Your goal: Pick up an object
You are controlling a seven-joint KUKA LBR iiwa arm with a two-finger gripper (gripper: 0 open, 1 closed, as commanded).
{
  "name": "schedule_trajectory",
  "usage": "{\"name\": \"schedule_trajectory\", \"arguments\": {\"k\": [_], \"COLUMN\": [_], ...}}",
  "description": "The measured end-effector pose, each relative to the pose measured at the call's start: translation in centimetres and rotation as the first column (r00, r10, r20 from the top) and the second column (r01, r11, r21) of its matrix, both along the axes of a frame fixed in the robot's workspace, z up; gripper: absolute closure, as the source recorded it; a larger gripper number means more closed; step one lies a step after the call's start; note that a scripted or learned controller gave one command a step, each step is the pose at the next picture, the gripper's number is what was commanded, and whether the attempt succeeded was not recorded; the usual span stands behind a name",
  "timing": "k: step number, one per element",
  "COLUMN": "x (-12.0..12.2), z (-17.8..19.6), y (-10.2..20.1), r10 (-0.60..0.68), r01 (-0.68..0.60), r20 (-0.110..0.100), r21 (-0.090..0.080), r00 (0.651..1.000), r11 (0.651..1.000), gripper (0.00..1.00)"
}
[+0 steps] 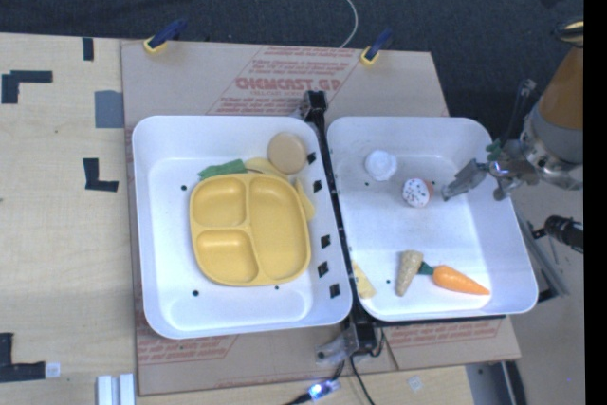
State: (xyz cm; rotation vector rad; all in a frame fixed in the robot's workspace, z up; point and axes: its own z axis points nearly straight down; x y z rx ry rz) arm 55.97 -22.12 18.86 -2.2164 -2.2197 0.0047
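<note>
The jaws (482, 179) stand open over the upper right corner of the right bin (488, 232), one finger reaching in over the bin floor and the other near the right rim, with nothing between them. The arm (560, 123) comes in across that rim from the right.

Just left of the inner finger lies a small white ball with dark speckles (415, 193), close but apart from it. Further left, toward the upper part of the bin floor, sits a white round cap-like piece (380, 165). The middle of this bin is bare white floor, giving open room between these two things and the lower row. Along the lower edge lie an orange carrot (458, 280) with green at its left end, a pale cone-shaped piece (408, 271) just beside that end, and a small yellowish bit (361, 281) against the left wall.

The left bin (152, 232) touches the right one along a shared middle edge. A yellow divided plate (250, 229) takes up most of its floor. A tan round thing (286, 152) and a green leaf-shaped piece (222, 170) sit at the plate's upper edge.

Both bins rest on a cardboard sheet (275, 81) on the bench (57, 204).
</note>
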Motion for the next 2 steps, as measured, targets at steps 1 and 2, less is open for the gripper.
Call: {"name": "schedule_trajectory", "arguments": {"k": [1,2], "x": [-6.5,-7.5], "z": [8.1,15.9], "y": [-0.2,-0.3], "r10": [-0.002,0.001], "r01": [0.002,-0.001], "r20": [0.005,0.009], "r21": [-0.003,-0.004], "r00": [1.0,1.0], "r11": [1.0,1.0], "gripper": [0.0,0.0]}}
